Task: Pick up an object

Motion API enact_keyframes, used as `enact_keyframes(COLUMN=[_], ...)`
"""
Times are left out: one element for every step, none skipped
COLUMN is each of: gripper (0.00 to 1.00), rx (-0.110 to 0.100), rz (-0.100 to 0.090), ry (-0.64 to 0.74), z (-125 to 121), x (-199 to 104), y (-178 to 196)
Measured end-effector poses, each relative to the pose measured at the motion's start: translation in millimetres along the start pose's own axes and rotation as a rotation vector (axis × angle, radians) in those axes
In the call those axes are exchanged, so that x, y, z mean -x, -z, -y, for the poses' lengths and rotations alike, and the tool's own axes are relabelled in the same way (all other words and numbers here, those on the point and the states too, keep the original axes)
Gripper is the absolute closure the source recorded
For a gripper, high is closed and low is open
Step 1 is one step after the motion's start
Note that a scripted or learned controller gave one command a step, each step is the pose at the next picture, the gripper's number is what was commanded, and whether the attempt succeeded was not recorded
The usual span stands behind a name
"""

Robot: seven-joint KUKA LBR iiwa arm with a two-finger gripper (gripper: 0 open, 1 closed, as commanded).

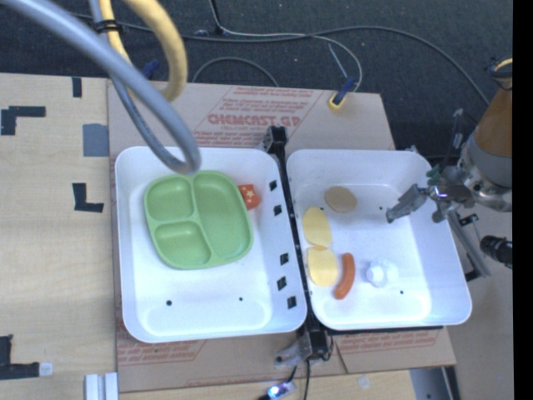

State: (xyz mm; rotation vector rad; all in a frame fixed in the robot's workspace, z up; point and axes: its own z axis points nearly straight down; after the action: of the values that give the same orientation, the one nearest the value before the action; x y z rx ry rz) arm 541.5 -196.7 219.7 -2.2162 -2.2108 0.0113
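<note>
The right bin holds a tan round piece, two yellow pieces, an orange-red sausage and a small white object. My gripper hangs at the right bin's right side, above its floor, with a dark finger pointing left toward the tan piece. Nothing shows between its fingers. In the left bin lie a green divided plate and a small red piece at the plate's upper right.
A black divider with clips runs between the bins. Grey and yellow hoses cross over the upper left and end above the green plate. Cables and a yellow-tipped plug lie behind the bins on cardboard.
</note>
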Motion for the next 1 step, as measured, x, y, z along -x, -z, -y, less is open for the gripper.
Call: enact_keyframes(gripper=[0.0], rx=[0.011], rz=[0.003], ry=[0.003], z=[-2.6], x=[-0.2], y=[6.0])
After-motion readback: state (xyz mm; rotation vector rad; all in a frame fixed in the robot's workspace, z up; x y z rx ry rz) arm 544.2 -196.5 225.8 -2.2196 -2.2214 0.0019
